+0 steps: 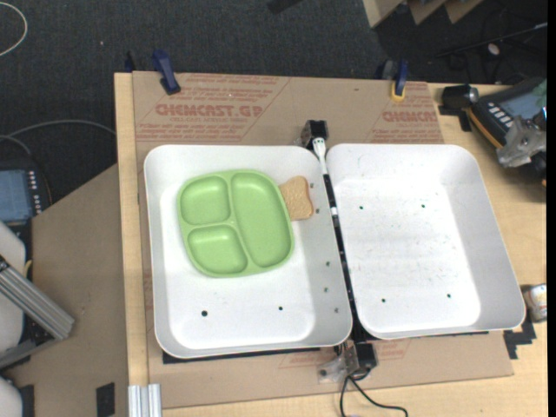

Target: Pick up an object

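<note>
Two shallow white bins sit side by side on the bench (261,102), over a brown board printed with red lettering.

Left bin (226,315): holds a green divided plate (234,222) with three compartments, lying flat in the upper-left part of the bin. A tan, toast-like slice (298,198) lies at the plate's upper right edge, touching or partly tucked under the rim; I cannot tell which. The slice sits close to the bin's right wall.

Right bin (417,241): the floor shows fine dark speckling and a few small dark dots.

A small black-and-white fitting (315,134) sits at the top of the seam between the bins. Blue clamps (165,72) grip the board's far edge.

Jaws: I cannot tell their state or whether they hold anything.
</note>
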### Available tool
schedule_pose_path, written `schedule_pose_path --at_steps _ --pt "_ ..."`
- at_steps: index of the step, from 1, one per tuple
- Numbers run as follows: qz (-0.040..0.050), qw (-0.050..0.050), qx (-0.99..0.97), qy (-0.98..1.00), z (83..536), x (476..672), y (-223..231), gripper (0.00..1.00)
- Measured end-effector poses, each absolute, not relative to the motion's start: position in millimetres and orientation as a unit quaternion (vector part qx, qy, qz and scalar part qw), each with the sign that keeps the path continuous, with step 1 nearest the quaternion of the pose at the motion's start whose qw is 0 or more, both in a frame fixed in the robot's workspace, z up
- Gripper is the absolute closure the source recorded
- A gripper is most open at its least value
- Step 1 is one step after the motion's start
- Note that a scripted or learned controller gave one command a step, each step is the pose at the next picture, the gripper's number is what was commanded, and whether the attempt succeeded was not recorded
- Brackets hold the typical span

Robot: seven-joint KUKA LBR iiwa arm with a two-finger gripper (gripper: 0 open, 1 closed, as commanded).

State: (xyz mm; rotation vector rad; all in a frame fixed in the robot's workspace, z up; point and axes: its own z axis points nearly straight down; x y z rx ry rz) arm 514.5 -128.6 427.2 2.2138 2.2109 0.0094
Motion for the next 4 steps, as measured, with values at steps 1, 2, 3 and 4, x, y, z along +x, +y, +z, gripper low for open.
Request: schedule_pose_path --at_steps 1,2,3,4 --pt "-0.0023 -0.004 0.706 0.708 352 477.3 -90 1.00" --pt "0.0027 0.005 0.707 0.707 425 503.5 -114 1.00" --pt "-0.0024 -0.004 0.706 0.708 347 477.8 -85 1.00" --pt "0.0030 0.005 0.707 0.707 429 503.4 -107 1.00"
